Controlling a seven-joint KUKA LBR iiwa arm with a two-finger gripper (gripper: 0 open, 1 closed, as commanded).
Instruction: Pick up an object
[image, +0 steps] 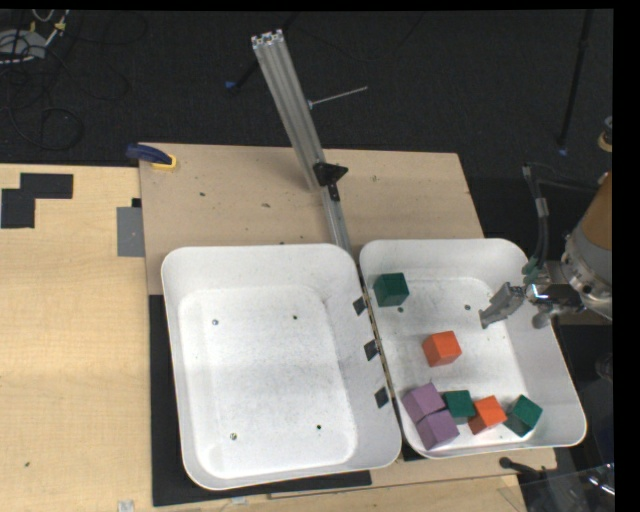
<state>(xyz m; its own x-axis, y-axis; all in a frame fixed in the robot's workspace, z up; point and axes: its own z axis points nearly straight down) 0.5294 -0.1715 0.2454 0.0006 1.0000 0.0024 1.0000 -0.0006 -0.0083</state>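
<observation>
Nothing picked yet, by the look of it. Nearest, along the right bin's (470, 258) front edge: two purple blocks (430, 415), a small green block (459, 404), an orange block (488, 413) and a green block (523, 414), bunched close. Further back an orange cube (441, 348) sat alone, then a green cube (391, 289) near the divider. The claw (503, 305) hung over the bin's right side with nothing in it; how far open, couldn't tell. Left bin (260, 262) on the tabletop (70, 330). Descent, grasp and lift all remained.
</observation>
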